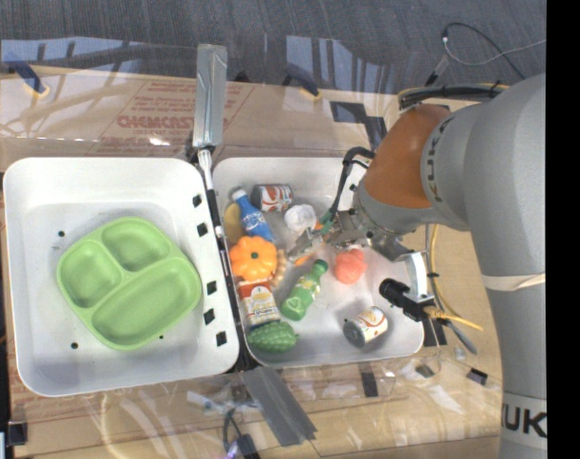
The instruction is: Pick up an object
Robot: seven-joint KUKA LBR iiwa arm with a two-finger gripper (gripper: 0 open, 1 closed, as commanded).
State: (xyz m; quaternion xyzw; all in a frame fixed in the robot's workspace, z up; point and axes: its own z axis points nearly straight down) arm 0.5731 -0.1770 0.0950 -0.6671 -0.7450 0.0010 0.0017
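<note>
The arm [481,175] ran off the frame's right side and covered the right bin's [270,167] far right corner. The gripper [330,229] was too cluttered to read. The pink round toy [349,267] lay partly under it. Labels on the cans [272,197] and bottles [254,219] were too small to read.

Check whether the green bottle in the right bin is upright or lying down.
Lying down: the green bottle rests on its side on the bin floor, cap pointing toward the arm.

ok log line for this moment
arm: over right bin | claw: low among items, near green bottle | held: nothing seen | left bin: green plate
</note>
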